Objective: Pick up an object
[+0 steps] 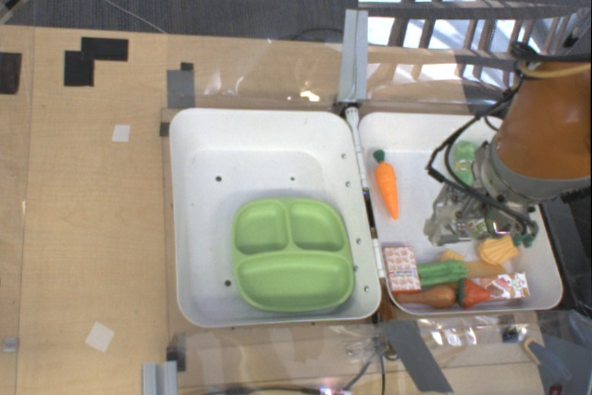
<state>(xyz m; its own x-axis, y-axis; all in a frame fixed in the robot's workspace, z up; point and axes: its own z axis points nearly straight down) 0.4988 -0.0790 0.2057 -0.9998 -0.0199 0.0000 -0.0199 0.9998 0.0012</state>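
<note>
Nearest the camera, along the front wall of the right bin (553,291), lay a row of toy foods: a small printed box (400,267), a green pod-like piece (442,272), a brown sausage-like piece (431,296), a red piece (474,292) and a white carton with red print (510,287). Just behind these sat a yellow corn-like piece (498,250). In the left bin (199,153), a green divided plate (292,253) rested toward the front, flat on the bin floor. Above the middle of the right bin hung the gripper (467,219), a metal cluster under the grey wrist and orange band; whether its jaws were spread or closed could not be told, and nothing was seen between them. A toy carrot (386,185) lay apart to its left, near the wall between the bins. A pale green object (464,157) sat further back, partly hidden by cables. Beyond the bins the wooden counter (83,199) stretched away.
</note>
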